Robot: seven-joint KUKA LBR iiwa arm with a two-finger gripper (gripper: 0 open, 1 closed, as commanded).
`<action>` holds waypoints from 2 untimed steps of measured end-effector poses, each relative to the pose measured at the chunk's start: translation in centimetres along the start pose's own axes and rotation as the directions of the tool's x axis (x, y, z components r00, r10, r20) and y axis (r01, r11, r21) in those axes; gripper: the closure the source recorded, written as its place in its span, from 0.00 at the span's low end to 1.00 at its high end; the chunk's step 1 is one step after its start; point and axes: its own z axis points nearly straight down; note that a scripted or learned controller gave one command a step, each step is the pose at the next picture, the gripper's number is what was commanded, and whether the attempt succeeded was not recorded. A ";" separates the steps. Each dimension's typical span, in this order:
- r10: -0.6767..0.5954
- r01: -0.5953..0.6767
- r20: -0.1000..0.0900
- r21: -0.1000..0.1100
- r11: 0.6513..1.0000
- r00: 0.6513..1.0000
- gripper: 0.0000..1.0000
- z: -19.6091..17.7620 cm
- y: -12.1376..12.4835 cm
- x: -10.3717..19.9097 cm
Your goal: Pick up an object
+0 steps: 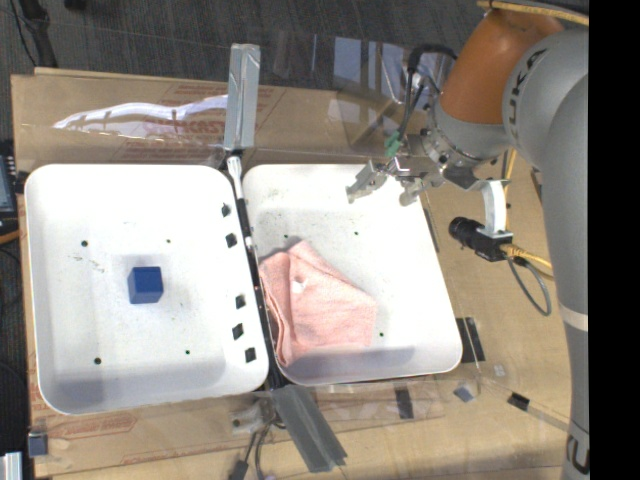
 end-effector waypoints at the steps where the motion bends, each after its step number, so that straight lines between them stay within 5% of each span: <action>1: -0.122 0.122 0.000 0.002 0.993 0.993 0.00 13.6 -1.0 3.2; 2: -0.260 0.260 0.000 -0.003 0.966 0.966 0.00 15.1 -7.1 4.9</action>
